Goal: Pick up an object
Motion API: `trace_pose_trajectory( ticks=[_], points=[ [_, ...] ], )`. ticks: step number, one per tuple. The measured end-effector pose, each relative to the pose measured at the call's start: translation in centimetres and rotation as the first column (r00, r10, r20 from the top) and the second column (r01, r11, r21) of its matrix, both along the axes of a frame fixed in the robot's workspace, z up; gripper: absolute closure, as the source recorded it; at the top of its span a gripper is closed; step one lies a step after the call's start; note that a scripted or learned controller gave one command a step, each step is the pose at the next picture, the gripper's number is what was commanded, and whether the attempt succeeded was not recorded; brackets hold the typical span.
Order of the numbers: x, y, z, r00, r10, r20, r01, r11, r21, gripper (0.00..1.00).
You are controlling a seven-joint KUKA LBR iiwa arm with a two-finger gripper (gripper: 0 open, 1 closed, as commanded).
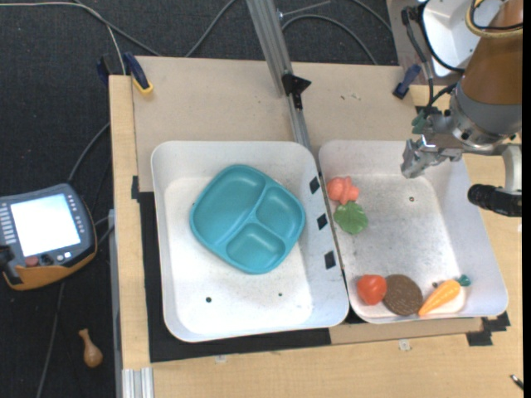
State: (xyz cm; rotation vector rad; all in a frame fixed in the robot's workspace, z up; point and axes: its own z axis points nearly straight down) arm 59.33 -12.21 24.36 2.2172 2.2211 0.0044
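The right bin (pixel 465 222) holds toy foods. An orange-pink piece (pixel 341 190) and a green leafy piece (pixel 351 218) lie by its left wall. A red tomato (pixel 372 288), a brown round patty (pixel 403 294) and an orange carrot (pixel 441 296) sit along its near edge. My gripper (pixel 414 162) hangs over the bin's far right part, well away from all of them, with nothing seen between its fingers.
The left bin (pixel 178 222) holds a teal divided plate (pixel 247 217). A metal pole (pixel 274 40) rises behind the bins. A teach pendant (pixel 46 235) lies off the bench to the left. Blue clamps (pixel 137 75) grip the bench's far corners.
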Motion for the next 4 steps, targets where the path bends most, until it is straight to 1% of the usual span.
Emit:
trace_pose_trajectory(
  ticks=[1,2,3,4],
  points=[
    [-1.2,5.1,-1.1,1.0,0.003,-0.007,-0.003,1.0,0.003,1.0],
    [-3.8,9.1,-1.0,1.0,0.003,-0.008,-0.002,1.0,0.003,1.0],
    [-5.7,13.9,-0.2,1.0,0.004,-0.007,-0.004,1.0,0.003,1.0],
    [-8.5,19.3,-0.4,1.0,0.005,-0.009,-0.004,1.0,0.003,1.0]
  ],
)
